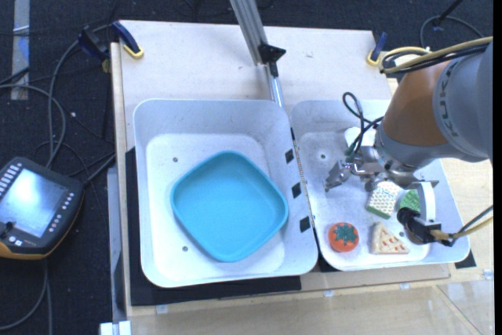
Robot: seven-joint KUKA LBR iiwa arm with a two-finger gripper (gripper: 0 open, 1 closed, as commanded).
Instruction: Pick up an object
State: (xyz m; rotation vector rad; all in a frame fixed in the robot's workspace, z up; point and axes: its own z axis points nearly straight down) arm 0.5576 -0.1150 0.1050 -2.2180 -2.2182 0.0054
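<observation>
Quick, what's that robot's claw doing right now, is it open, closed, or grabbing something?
Gripper: low over the right bin, left of the toys; whether open or shut cannot be told, and nothing visibly held.

A light blue dish (pixel 228 205) sits in the white left bin (pixel 149 169). The white right bin (pixel 314 137) holds a red-orange round piece with a green top (pixel 343 236), a tan wedge (pixel 387 240) and a green-and-white patterned piece (pixel 383 200). The tabletop (pixel 196 59) is pale beige.
</observation>
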